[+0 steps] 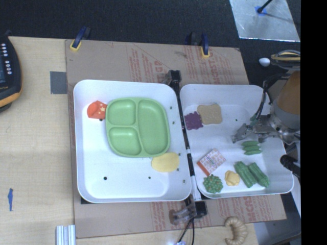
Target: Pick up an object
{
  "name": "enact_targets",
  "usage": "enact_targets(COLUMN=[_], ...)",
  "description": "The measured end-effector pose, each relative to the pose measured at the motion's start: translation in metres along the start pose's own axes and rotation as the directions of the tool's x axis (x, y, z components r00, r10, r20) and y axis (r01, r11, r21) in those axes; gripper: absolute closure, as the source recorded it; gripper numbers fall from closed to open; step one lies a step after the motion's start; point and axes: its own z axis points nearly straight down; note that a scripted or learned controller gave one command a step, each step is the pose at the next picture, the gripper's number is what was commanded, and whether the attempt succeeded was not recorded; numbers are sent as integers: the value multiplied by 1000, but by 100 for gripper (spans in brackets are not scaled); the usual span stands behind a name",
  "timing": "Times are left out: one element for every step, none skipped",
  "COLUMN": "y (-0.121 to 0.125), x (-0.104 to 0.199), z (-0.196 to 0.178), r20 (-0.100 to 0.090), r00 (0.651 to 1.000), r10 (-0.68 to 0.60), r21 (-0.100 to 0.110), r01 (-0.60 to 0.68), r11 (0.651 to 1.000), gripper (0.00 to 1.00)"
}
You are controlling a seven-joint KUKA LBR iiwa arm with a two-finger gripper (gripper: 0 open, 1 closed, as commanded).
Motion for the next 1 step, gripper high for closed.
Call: enact_targets(y=[65], x=[29], z=[-2], r20=[-1], r00=[1000], r10=[-11], r21=[-9], r01=[11], r11=[1000], gripper=[0])
